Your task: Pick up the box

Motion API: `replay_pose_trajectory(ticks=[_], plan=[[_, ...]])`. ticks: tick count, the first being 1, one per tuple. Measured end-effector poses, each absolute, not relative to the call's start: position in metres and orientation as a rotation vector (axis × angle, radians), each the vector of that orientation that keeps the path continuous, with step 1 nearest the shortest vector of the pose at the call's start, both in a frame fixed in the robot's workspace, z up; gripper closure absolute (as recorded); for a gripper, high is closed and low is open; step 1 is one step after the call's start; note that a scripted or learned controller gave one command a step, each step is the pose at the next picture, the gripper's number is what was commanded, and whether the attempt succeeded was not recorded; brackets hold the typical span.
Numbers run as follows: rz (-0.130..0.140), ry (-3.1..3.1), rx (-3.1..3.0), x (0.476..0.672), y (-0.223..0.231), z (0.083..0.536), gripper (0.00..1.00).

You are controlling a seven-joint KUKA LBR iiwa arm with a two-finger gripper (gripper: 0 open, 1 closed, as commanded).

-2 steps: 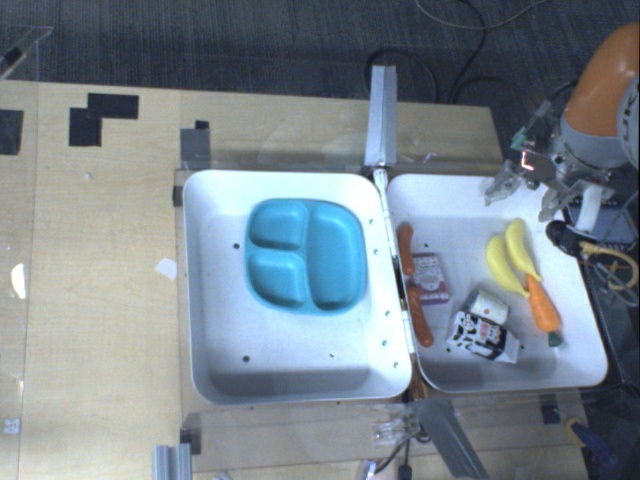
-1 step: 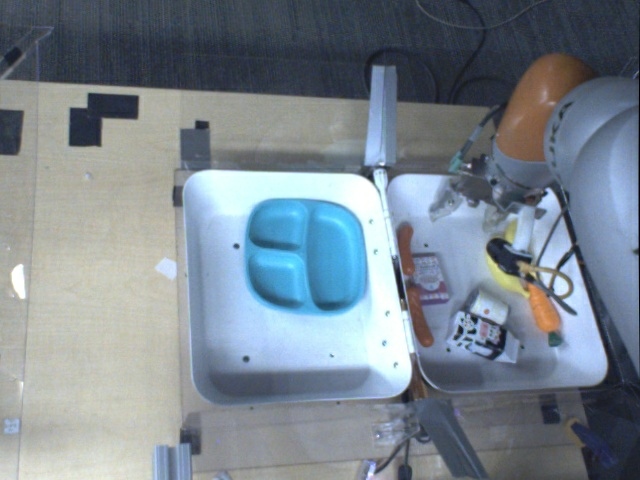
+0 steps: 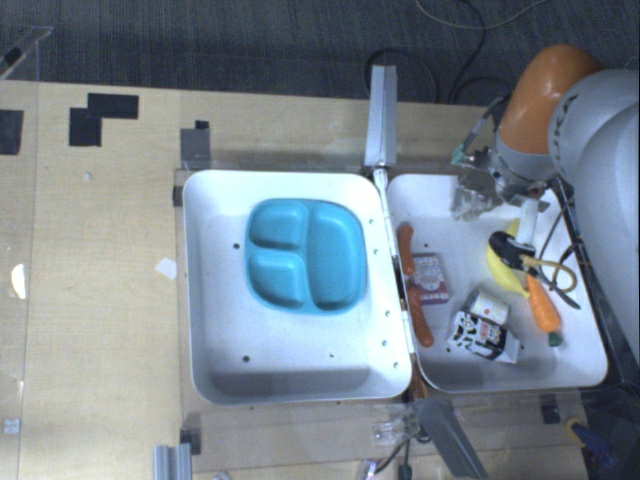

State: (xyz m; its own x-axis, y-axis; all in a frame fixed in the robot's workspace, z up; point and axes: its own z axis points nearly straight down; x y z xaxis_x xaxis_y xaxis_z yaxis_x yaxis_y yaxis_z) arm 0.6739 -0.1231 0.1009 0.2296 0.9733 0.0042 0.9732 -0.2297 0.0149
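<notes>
The pale wooden bench (image 3: 100,268) carries two white bins side by side. The grey arm (image 3: 605,138), with its orange band, comes in from the right and bends over the far right corner of the right bin (image 3: 578,360).

The left bin (image 3: 205,308) holds a blue divided tray (image 3: 305,253), lying flat near its middle.

The gripper (image 3: 475,200) hangs over the far end of the right bin, above bare white floor. It is blurred and seen from above, so whether its jaws stand apart or together cannot be told. Nothing shows between them, and they appear to touch none of the things.

The box (image 3: 483,333), white with dark print and a red patch, lies tilted in the near part of the right bin, well apart from the gripper. A yellow banana (image 3: 503,264) lies farther back, right of centre, with an orange carrot (image 3: 543,308) just beside it, to the right of the box. Two reddish sausages (image 3: 419,318) lie end to end along the bin's left wall. A small pink packet (image 3: 429,276) sits just right of them.
</notes>
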Motion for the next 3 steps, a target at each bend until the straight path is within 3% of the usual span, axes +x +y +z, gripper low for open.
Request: replay_pose_trajectory(ticks=[1, 2, 3], plan=[[0.011, 1.973, 2.437, 0.671, -0.094, 0.227, 1.00], [0.008, 2.109, 2.322, 0.634, -0.057, 0.263, 1.00], [0.008, 2.148, 2.287, 0.629, -0.051, 0.285, 1.00]])
